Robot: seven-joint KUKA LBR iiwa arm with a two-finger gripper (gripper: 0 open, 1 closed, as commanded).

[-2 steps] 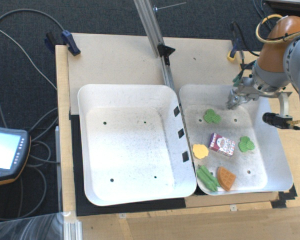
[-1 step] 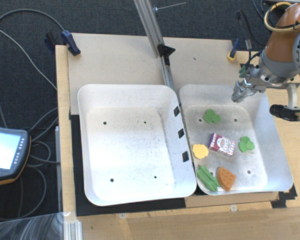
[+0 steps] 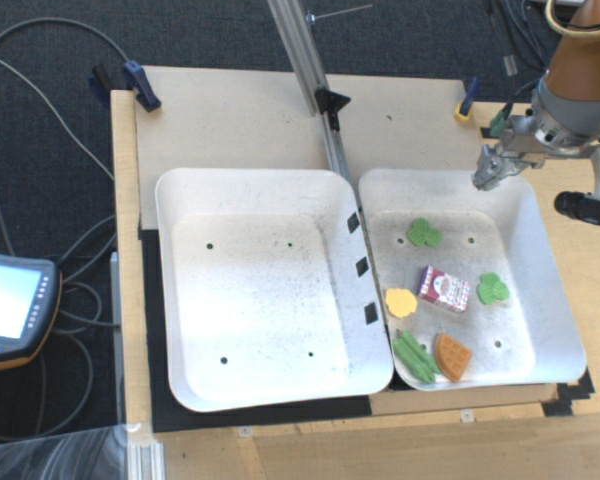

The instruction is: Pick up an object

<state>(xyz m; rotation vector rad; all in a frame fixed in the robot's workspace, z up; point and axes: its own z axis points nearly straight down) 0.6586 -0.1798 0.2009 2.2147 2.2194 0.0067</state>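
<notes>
At the frame's upper right, the end effector (image 3: 487, 175) hangs over the right bin's (image 3: 550, 268) far rim; whether spread or pressed together, I cannot tell. Below lie a maroon carton (image 3: 444, 289), green pieces and an orange wedge (image 3: 453, 356).

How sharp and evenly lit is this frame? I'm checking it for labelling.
Camera view: even, soft light, faint shadows; the toys in the right bin are crisp, like the maroon carton; the gripper looks slightly blurred; no strong glare on the left bin.
</notes>
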